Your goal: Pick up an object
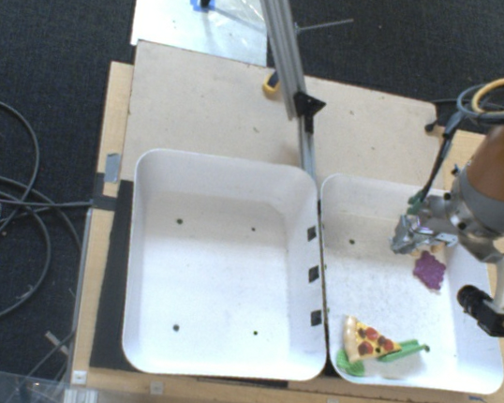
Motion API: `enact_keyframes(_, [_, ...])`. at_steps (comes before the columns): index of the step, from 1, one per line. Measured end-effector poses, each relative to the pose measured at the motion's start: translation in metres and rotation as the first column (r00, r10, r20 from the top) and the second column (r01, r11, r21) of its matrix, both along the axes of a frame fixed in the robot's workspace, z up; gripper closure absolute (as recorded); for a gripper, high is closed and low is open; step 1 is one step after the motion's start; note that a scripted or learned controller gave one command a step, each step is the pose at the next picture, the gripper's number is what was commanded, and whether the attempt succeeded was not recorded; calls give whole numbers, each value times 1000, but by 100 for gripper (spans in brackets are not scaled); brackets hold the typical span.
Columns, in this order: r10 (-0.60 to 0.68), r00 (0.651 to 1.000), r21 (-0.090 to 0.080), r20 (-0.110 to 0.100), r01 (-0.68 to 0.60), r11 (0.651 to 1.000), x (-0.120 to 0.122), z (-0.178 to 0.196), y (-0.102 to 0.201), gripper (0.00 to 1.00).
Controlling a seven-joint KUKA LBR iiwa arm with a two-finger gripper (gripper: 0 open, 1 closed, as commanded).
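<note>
Over right bin (462, 371) | jaws (409, 238) state unclear | purple object (429, 269) just beside, lower right

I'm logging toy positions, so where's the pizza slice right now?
The pizza slice lies in the right bin, near its front-left corner, touching a green toy, with the purple object farther back.

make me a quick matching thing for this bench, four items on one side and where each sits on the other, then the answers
Things:
1. purple object
2. pizza slice toy
3. green object
4. tool

Places:
A. near corner of the right bin, by the divider
B. just beyond the purple object, over the right bin
C. lying against the pizza slice, on its right
D. right bin, just below the tool

Pairs: 1-D, 2-A, 3-C, 4-B
</note>
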State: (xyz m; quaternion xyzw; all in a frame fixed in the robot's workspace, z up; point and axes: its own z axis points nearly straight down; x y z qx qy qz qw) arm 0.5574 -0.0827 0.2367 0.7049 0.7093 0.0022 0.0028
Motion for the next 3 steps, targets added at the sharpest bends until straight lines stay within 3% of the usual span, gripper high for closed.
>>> enact_keyframes(2, [5,1000,3,-5,-5,1000,25,-17,110,100])
enact_keyframes(3, [5,1000,4,-3,-5,1000,42,-4,167,100])
